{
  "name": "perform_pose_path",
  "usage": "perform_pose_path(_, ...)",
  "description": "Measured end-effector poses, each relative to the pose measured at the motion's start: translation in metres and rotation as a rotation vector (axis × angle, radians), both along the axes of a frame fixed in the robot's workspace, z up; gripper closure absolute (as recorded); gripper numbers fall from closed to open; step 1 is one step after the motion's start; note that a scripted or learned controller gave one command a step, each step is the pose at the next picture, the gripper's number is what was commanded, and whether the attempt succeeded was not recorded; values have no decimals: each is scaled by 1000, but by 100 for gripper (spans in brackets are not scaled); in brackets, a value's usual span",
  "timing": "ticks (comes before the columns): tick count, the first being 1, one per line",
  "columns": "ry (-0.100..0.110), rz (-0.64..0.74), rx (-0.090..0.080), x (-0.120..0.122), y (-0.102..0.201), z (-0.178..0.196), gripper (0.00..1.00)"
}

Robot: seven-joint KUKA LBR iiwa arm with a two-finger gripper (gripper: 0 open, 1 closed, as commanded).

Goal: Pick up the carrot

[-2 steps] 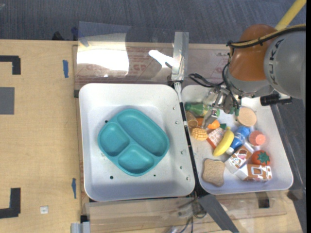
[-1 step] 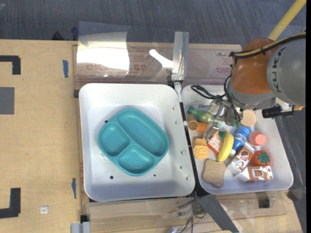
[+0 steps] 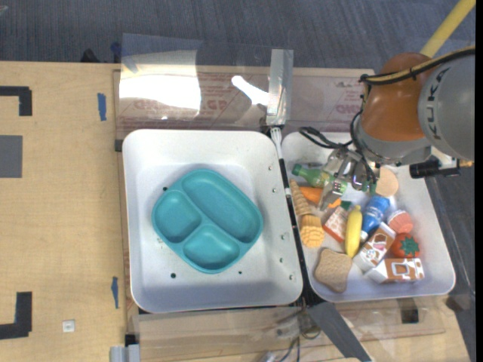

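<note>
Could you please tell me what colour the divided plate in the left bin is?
The divided plate is teal, clearest in the camera view.

One fixed cam, high above bench (image 3: 53,202), looks down at a slant. Both bins fit in frame: left bin (image 3: 143,157) w/ teal tray (image 3: 207,217) near centre, right bin (image 3: 438,262) at right side. Arm (image 3: 407,104) enters from right. Mid-range, whole workspace visible.

tool (image 3: 337,181) low over right bin (image 3: 441,266), fingers unclear | carrot (image 3: 308,195) just left of tool, by green bottle (image 3: 311,175) | teal plate (image 3: 207,219) in left bin (image 3: 143,277)
</note>
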State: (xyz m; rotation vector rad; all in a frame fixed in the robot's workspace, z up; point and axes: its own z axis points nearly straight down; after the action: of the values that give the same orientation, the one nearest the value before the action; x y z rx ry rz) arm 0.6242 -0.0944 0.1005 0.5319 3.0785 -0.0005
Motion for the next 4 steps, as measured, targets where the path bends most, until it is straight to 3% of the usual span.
perform_pose_path(1,0,-93,6,-35,57,90,100)
perform_pose_path(2,17,287,1,-83,43,85,100)
perform_pose_path(3,16,851,-5,-102,-14,85,100)
perform_pose_path(4,15,1011,-4,-121,59,85,100)
